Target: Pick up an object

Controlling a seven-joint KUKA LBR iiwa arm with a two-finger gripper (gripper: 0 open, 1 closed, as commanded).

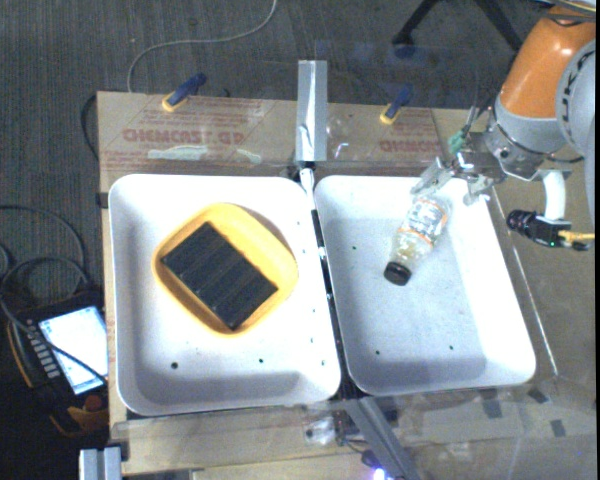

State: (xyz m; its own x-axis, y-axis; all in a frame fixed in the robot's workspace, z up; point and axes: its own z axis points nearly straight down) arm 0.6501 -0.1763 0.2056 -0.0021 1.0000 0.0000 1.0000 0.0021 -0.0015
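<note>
A small clear plastic bottle point(417, 233) with a dark cap lies on its side in the right bin point(480, 338), cap toward the near left. My gripper point(450, 185) hovers at the bin's far edge, just beyond the bottle's base. Its two fingers are spread apart, with nothing gripped between them. A yellow dish point(270, 253) holding a black ridged block point(220, 276) sits in the left bin point(140, 358).
The divider between the bins point(320, 258) runs just left of the bottle. A cardboard sheet with two blue-and-yellow clamps point(183, 91) lies behind the bins. A black cable connector point(536, 224) hangs from the arm over the right bin's rim.
</note>
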